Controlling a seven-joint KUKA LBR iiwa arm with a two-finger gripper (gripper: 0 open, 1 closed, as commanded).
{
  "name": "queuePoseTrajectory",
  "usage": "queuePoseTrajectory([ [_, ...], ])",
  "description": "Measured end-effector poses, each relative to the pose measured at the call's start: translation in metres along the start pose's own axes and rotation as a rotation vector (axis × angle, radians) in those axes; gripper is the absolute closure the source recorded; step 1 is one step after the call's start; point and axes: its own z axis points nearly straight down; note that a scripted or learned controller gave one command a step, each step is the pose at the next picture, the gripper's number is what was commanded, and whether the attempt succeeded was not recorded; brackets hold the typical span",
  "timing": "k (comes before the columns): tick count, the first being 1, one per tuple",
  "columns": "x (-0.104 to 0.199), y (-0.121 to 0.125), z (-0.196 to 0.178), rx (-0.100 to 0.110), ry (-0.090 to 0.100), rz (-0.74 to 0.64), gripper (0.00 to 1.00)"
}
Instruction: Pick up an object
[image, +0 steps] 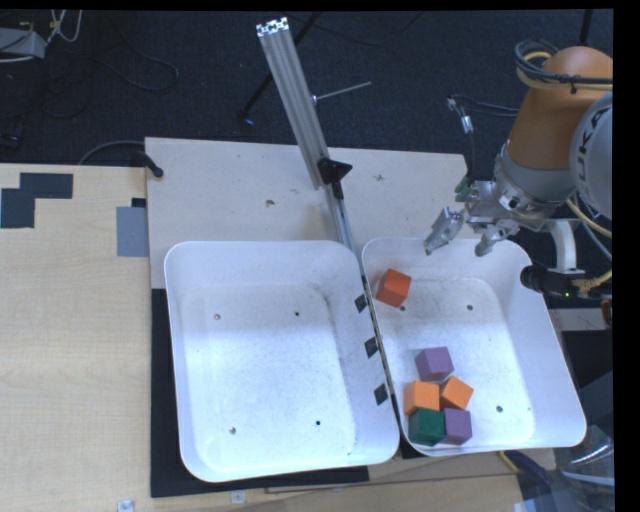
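Arm (560, 110): one, grey with an orange band, entering from the right; its upper part is cut off by the frame edge.

Gripper (462, 236): one, poised over the far rim of the right bin (545, 340). Two fingers (440, 233) splayed apart, nothing between them. The fingertips are small and partly blurred against the bench; whether they touch the rim is not clear.

Bins: two, shallow and white, side by side. The left bin (260, 360) shows dark specks on its floor. Along the shared edge sit three small black tabs, hard to make out.

Blocks: six in all, every one in the right bin.
- Orange, three: a lone orange block (393, 287) near the far left corner, well apart from the rest and nearest the gripper; two more, one orange block (423, 396) and another orange block (457, 392), in the cluster at the near left.
- Purple, two: a purple block (434, 363) at the cluster's far side, a second purple block (458, 425) at its near side.
- Green, one: a green block (426, 428), touching its neighbours, partly tucked under the orange one.

Metal rail (300, 110): one, slanting up from the divide between the bins toward the top of the view.
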Motion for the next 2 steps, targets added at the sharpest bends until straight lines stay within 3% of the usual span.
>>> queuePoseTrajectory([
  [1, 0.016, -0.006, 0.103, -0.014, -0.003, 0.004, 0.0],
  [2, 0.025, -0.089, 0.134, -0.004, 0.0, 0.007, 0.0],
])
